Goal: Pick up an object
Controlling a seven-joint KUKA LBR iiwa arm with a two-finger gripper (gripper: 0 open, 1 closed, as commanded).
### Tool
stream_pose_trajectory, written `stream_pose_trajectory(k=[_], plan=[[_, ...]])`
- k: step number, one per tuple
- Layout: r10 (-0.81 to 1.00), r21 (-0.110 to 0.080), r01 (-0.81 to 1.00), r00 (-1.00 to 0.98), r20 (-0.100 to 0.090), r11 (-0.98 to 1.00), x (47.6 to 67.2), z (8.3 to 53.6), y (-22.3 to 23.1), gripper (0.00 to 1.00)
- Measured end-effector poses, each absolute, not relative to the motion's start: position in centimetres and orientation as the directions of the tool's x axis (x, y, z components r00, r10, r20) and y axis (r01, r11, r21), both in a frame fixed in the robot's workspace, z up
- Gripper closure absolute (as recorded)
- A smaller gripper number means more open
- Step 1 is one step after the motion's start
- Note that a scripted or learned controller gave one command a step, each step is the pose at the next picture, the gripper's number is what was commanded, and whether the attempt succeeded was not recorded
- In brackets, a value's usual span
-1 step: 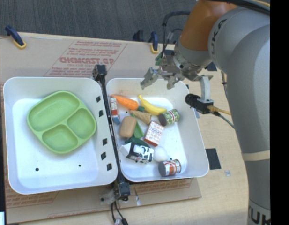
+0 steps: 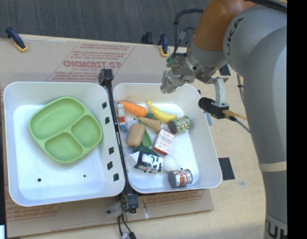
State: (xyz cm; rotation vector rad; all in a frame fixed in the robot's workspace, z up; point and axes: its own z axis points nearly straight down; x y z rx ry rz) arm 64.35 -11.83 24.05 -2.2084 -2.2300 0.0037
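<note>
The gripper (image 2: 170, 82) is held above the right bin's (image 2: 205, 133) far rim; whether its fingers are open cannot be told. Nothing is carried. The banana (image 2: 161, 114) lies nearest below, among jumbled items.

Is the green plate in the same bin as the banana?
No: the green plate lies in the left bin, while the banana is in the right bin.

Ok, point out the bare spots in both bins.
Left bin: a bare floor strip below and right of the green plate. Right bin: a bare patch between the small carton and the right wall. Its left half is crowded around the carrot and banana.
</note>
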Motion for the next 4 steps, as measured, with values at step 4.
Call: stream_pose_trajectory(k=[4], plan=[[1.000, -0.003, 1.000, -0.006, -0.001, 0.006, 48.1, 20.7, -6.2, 1.00]])
